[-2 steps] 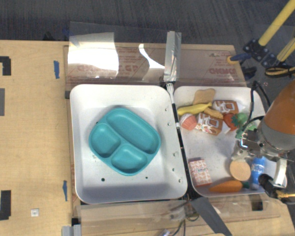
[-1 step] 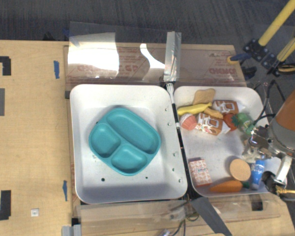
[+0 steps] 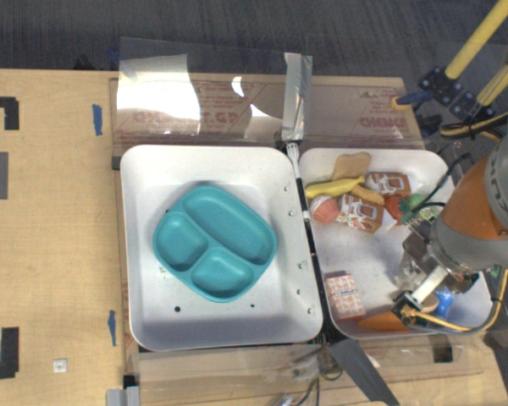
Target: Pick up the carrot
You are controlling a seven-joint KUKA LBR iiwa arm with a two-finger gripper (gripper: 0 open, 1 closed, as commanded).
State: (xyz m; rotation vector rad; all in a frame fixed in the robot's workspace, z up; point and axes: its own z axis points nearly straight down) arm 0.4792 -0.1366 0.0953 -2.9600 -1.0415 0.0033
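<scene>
Orange carrot point(image 3: 383, 320) lies flat at the near edge of the right bin point(image 3: 368, 252), tight against its wall. We see our gripper point(image 3: 411, 299) just above its right end, but we cannot tell if it is gripping. A small pink box point(image 3: 345, 294) sits just beside the carrot. We think the wall could block us, so we might slip off.
</scene>
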